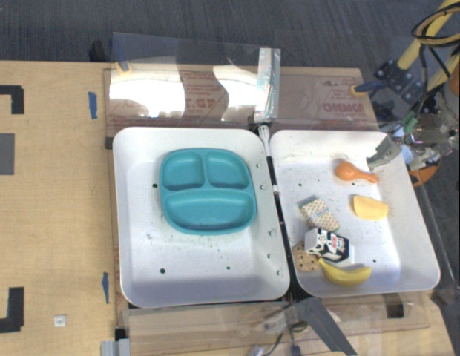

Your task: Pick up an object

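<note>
Right bin (408, 265), near to far: banana (347, 274) at the front edge touching a black-and-white packet (330, 245), cookie (307, 259) just left, checkered piece (319, 213) behind, yellow wedge (370, 208), then the orange toy (352, 172) at the back. The gripper (383, 153) hovers just right of and above the orange toy, holding nothing; fingers too blurred, cannot tell their state. Best bet: shift slightly left, centre over the toy's round body, descend straight.
</note>
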### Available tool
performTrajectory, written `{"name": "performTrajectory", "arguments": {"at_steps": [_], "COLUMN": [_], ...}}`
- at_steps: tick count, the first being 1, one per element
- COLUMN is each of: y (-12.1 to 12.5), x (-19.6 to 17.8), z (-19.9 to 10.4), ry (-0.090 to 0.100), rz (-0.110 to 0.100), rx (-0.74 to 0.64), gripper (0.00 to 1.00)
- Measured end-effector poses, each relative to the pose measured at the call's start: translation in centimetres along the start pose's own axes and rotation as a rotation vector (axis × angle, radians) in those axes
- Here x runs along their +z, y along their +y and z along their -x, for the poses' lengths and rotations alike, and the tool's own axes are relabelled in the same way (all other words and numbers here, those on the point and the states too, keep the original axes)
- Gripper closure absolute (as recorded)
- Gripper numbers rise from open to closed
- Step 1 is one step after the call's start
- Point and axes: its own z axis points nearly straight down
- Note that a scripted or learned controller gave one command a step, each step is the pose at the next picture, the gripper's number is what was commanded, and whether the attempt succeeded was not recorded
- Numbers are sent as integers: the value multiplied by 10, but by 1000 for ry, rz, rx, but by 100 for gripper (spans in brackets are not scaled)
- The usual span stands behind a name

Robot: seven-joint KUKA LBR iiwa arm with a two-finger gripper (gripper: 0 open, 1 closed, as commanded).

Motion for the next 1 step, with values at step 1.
{"name": "performTrajectory", "arguments": {"at_steps": [1], "y": [16], "x": [104], "z": [-37], "ry": [3], "rz": [-7], "rx": [-111], "gripper": [0]}}
